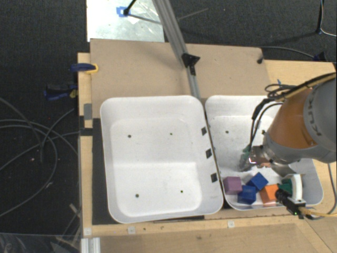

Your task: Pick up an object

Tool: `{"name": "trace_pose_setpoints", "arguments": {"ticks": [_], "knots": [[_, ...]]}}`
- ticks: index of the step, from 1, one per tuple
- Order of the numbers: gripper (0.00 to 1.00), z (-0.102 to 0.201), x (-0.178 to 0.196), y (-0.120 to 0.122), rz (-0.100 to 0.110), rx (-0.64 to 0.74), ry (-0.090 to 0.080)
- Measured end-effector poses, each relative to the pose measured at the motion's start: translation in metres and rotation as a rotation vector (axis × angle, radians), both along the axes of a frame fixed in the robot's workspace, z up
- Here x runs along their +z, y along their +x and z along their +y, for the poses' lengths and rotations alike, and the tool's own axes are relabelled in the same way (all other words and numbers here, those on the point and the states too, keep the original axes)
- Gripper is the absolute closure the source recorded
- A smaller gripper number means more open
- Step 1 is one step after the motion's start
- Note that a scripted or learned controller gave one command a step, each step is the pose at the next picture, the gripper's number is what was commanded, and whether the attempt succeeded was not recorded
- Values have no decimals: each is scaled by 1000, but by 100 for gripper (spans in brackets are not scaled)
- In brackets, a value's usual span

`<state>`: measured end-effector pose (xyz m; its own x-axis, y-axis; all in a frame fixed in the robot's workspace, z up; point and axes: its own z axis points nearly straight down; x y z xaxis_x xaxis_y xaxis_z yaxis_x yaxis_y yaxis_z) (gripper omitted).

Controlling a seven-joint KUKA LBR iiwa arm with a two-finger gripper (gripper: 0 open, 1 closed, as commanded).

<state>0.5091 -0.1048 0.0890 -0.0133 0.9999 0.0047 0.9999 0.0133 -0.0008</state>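
A small cluster of blocks lies in the right bin (226,125), gathered against its near edge: a purple cube (233,184), two blue blocks — one (258,181) set a little farther back, the other (247,195) nearer the rim and touching the purple cube — an orange block (269,193) just beside them, and a green piece (287,185) at the outer end of the row. The colours are flat and bright against the white plastic.

The hand (247,159) hangs over the middle of the same bin, just behind the cluster and apart from it; nothing shows between its fingers, and whether they are spread or closed cannot be told from this slanted view. The grey arm (297,128) with its orange band comes in from the right side, black cables looping over it.

The left bin (158,157) sits just beside the right one, their rims touching along the centre, with a few small dark dots on its floor. Both rest on a brown tabletop (142,67). A grey metal pole (176,33) slants across the far part of the tabletop, and a blue-and-yellow clamp (84,67) grips its far-left corner. Beyond the edges lies dark carpet — loose cables (31,141) trail across it on the left, and a pale panel (124,12) lies past the far edge.
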Motion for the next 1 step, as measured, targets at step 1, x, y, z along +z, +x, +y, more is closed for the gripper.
{"name": "trace_pose_setpoints", "arguments": {"ticks": [1], "knots": [[100, -6, 12, 0, -4, -7, -4]]}}
